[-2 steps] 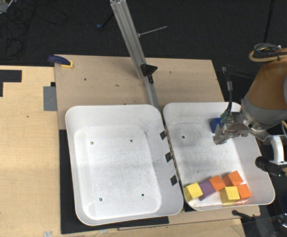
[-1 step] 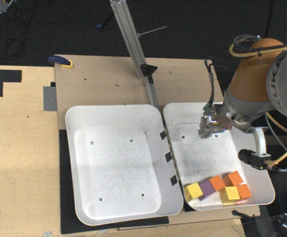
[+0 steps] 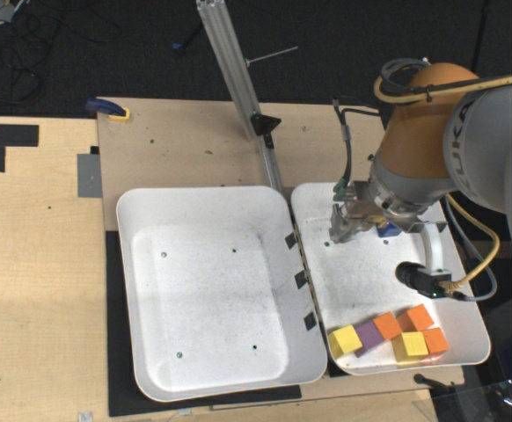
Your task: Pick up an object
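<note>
Nearest me, blocks (image 3: 388,334) in yellow, orange and purple huddle in the right bin's (image 3: 322,275) front corner, well below my tool (image 3: 344,227). It hangs over that bin's far half, by the divider; whether it is open or closed, I cannot tell. A blue piece (image 3: 386,229) sits just beside it.

Tilted grey aluminium extrusion rail (image 3: 235,69) crosses wooden bench's (image 3: 186,143) far edge; blue-yellow clamp (image 3: 108,108) at far-left corner.

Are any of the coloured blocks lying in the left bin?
No: the coloured blocks are clustered in the near corner of the right bin, not in the left bin.
</note>
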`<state>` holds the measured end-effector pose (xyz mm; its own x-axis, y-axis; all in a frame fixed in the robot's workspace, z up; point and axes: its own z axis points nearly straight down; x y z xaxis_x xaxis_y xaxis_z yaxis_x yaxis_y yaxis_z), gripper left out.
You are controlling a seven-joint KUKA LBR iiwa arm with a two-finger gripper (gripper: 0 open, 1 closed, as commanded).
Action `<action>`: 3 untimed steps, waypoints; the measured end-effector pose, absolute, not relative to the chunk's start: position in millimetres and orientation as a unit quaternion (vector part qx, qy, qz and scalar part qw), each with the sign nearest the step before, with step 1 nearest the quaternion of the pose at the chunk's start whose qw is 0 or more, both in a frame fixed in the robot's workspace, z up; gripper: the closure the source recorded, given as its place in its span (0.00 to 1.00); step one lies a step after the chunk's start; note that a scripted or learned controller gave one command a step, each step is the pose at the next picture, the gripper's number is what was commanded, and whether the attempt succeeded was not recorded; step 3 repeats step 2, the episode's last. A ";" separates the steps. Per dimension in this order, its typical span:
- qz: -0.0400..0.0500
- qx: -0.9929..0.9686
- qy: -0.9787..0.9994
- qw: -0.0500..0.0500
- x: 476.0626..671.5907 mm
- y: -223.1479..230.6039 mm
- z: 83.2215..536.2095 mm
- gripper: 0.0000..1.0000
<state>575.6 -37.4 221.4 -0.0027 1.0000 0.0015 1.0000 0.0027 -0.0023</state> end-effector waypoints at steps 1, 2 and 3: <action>0.000 -0.706 -0.709 0.001 587.2 14.0 212.1 1.00; 0.000 -0.706 -0.709 0.001 591.7 63.3 207.6 1.00; 0.000 -0.706 -0.709 0.001 591.7 63.3 207.6 1.00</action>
